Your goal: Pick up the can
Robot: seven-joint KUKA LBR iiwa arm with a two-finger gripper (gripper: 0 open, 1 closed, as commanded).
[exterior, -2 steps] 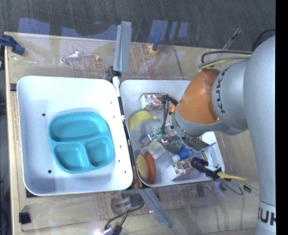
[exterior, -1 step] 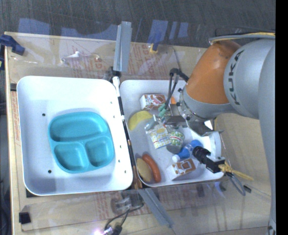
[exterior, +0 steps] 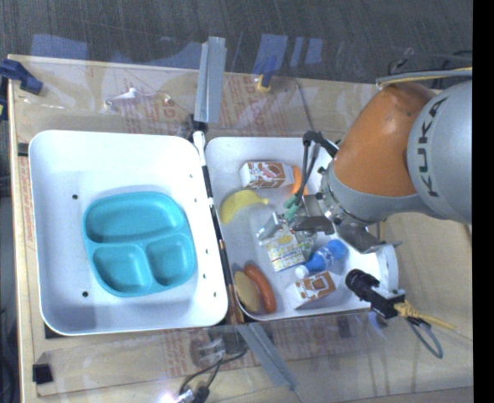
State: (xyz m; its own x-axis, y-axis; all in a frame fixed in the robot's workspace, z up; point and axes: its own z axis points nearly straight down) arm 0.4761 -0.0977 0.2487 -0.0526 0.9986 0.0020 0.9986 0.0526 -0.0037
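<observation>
The can (exterior: 284, 250), silvery with a pale yellow-green label, lies on its side near the middle of the right bin (exterior: 230, 162). My gripper (exterior: 296, 218) hangs low over the bin just above and behind the can's upper end, close to it or touching it. The grey wrist and orange band (exterior: 381, 154) cover the bin's right part and hide the gripper's far side.
Around the can lie a yellow banana (exterior: 242, 203), a white and brown carton (exterior: 267, 175), an orange carrot (exterior: 296, 180), a blue bottle (exterior: 324, 257), a second carton (exterior: 317, 287) and a hot dog (exterior: 255, 288). The left bin (exterior: 54, 166) holds a blue divided tray (exterior: 139, 242).
</observation>
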